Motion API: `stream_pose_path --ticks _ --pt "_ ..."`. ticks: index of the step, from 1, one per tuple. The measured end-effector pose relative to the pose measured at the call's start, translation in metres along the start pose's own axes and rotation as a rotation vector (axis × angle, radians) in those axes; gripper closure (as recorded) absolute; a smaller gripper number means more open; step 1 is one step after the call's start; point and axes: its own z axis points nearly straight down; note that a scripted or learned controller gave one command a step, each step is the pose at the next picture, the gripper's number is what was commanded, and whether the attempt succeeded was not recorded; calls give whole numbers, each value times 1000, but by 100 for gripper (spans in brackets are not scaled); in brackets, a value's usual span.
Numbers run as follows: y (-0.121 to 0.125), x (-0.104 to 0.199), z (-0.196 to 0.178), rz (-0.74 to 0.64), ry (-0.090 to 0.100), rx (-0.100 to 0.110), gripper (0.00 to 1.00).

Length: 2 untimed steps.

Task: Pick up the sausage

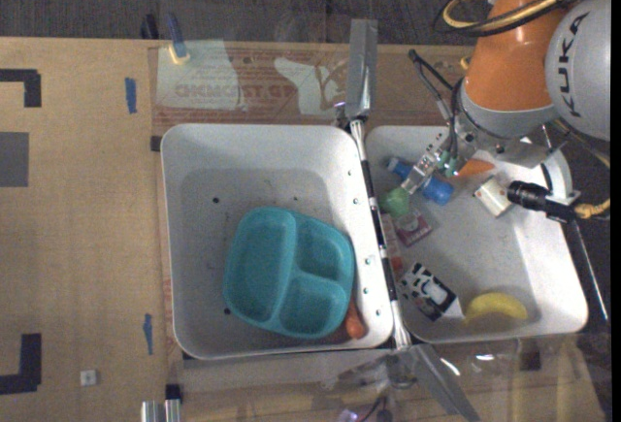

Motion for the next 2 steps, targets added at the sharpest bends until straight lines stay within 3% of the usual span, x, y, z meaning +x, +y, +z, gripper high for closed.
stream_pose_path --ticks 1,2 --pt "45 -1 -16 28 -3 -3 100" --pt "-4 -51 -10 -35 -4 -2 100"
